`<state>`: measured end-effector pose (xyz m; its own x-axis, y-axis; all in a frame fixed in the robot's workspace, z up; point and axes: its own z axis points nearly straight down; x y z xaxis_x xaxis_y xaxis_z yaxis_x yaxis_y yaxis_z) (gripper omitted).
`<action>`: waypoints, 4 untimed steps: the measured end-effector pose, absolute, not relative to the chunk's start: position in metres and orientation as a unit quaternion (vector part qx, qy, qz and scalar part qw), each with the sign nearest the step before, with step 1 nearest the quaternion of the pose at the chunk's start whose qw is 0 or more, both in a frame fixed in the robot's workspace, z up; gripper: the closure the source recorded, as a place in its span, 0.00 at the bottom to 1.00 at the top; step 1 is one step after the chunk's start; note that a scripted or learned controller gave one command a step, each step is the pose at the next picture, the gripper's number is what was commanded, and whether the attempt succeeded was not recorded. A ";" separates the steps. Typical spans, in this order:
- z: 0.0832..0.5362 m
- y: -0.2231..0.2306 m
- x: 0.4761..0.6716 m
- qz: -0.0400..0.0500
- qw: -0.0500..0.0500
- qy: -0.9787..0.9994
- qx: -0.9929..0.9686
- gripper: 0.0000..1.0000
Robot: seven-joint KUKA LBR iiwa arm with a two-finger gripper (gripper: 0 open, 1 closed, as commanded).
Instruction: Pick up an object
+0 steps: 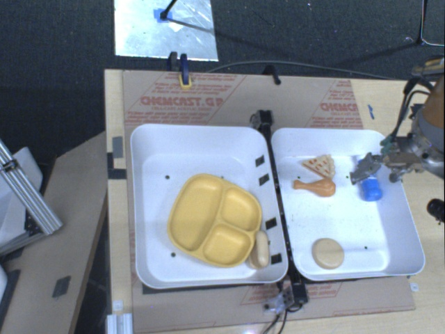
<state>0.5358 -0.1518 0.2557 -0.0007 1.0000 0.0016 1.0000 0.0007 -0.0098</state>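
1. Camera view, layout: two white bins sit side by side on the surface; the left bin [149,186] holds a yellow tray [214,219] with three compartments, and a pale bread roll [260,249] lies just beside the tray's lower right corner, against the bin's right wall.
2. Camera view, right bin [348,218]: a waffle slice [319,165] lies near the top, touching or nearly touching an orange drumstick [316,186] just below it; a round tan bun [328,252] lies well apart near the bottom; a blue block [371,189] sits near the right wall.
3. Camera view, arm: it reaches in from the right, and the gripper [366,167] hangs low over the right bin, just above the blue block and to the right of the drumstick.
4. Fingers: I cannot tell whether they are spread or pressed together; the grey metal blurs into one shape, and nothing shows clearly between them.
5. Progress, as a judgement: the approach looks done or nearly so, with the blue block the likely target; the block appears to rest on the bin floor, so no grasp is shown; left to do are closing on a thing and lifting it clear.
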 end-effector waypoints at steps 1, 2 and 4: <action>0.262 -0.151 0.538 0.000 -0.001 -0.708 -0.706 0.00; 0.202 -0.156 0.544 0.000 0.001 -0.708 -0.707 0.00; 0.091 -0.148 0.545 0.000 0.001 -0.708 -0.707 0.00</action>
